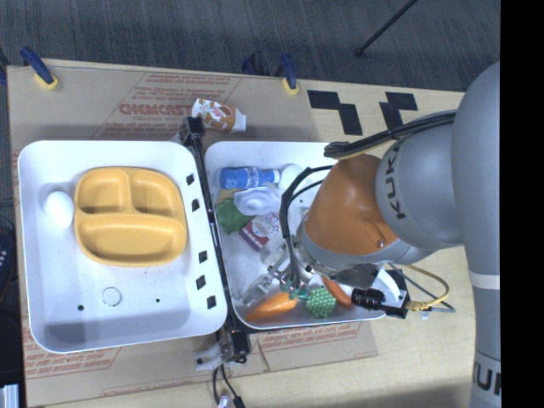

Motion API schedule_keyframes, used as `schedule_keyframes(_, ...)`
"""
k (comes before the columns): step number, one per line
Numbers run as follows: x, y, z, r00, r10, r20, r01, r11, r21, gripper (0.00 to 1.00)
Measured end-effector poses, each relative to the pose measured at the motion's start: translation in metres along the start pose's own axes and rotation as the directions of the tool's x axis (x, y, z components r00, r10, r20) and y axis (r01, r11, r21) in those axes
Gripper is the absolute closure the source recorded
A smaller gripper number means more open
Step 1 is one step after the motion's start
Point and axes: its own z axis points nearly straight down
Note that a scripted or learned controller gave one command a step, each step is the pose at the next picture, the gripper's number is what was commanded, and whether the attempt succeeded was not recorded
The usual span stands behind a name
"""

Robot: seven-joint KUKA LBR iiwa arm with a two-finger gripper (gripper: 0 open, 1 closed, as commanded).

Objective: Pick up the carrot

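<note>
The carrot (270,307) is an orange toy lying flat against the front wall of the right bin (255,151), its thick end pointing left. A knobbly green piece (320,302) sits at its right end, and a second small orange piece (338,291) lies just beyond that. My gripper (276,280) hangs low over the front of this bin, directly behind and slightly above the carrot and very near it. Nothing I can see is lifted off the bin floor. The orange wrist band and grey arm hide the bin's right half.
Behind the gripper the right bin holds a blue bottle (246,178), a crumpled white cup (257,201), a green item (229,217) and a red-and-white packet (262,230). In the left bin (34,253) are a yellow compartment tray (130,213) and a white ball (58,205). A small packet (219,115) lies on the bench.
</note>
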Motion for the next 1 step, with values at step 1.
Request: schedule_keyframes(1,-0.1074,0.0254,-0.0408,0.998,0.064,0.005,-0.064,0.998,-0.002,0.0)
